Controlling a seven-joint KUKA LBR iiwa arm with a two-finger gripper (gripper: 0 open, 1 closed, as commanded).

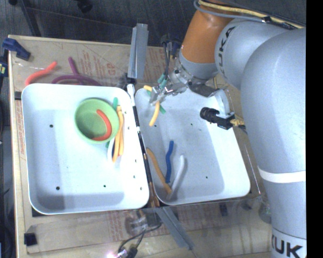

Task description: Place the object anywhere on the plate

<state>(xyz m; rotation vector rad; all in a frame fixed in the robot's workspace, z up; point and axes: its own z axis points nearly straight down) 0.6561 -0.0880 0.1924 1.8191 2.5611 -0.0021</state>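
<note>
1. The grey arm [258,69] reached in from the right, its orange band [207,31] above the wrist, and the tool [160,92] hung over the far left corner of the right bin [215,181].
2. The tool was clenched on a thin yellow stick [155,113]; the stick's upper end sat between the fingers and the rest hung down at a slant, clear of the bin floor.
3. The yellow stick was therefore above the right bin, well apart from the plate.
4. The green plate [89,123] lay in the left bin [70,187], toward its far right part, with a curved red piece [104,123] resting on it.
5. Just beside the plate's right rim lay a small bundle of sticks: a green one [116,104], orange and yellow ones [118,138], and a white one [111,150] along the bundle's left side.
6. In the right bin, near its left wall, lay an orange stick [159,171], a blue stick [169,153] and a white stick [177,173], close together.
7. A black cylindrical part [215,117] jutted over the right bin's far right area, beside the arm.
8. On the tabletop [97,50] beyond the left bin lay a red strip [40,73] and a purple strip [75,78].
</note>
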